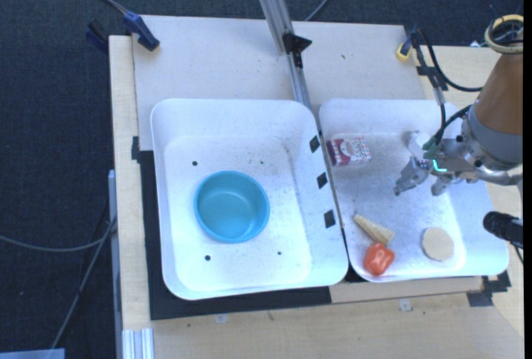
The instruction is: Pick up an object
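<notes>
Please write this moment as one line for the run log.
arm: over right bin | gripper: nothing visibly held | right bin: carton, wedge, red item, round disc | left bin: blue bowl

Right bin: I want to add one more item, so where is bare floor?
In the right bin, the floor is bare between the red-and-white carton and the wedge. The front is crowded: wedge, red pepper, tan disc. The gripper hangs mid-right.
</notes>
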Motion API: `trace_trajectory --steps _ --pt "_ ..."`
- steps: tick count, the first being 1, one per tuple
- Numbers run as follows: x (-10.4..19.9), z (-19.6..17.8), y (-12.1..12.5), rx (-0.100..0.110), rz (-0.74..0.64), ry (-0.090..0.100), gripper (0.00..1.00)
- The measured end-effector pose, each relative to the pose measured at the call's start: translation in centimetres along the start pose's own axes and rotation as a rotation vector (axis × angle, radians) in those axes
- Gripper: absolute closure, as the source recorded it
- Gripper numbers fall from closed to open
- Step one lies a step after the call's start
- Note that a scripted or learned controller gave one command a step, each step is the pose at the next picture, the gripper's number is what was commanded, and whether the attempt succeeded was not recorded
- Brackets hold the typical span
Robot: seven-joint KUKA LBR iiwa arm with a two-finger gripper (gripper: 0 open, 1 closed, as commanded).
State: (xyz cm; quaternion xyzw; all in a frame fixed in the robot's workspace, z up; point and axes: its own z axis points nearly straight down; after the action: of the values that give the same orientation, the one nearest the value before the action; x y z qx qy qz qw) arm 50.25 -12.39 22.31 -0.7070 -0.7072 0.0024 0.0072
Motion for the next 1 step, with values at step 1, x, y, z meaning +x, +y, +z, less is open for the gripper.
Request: trace_trajectory --steps 1 --pt "-0.01 -0.20 0.09 -0.005 0.000 0.000 0.00"
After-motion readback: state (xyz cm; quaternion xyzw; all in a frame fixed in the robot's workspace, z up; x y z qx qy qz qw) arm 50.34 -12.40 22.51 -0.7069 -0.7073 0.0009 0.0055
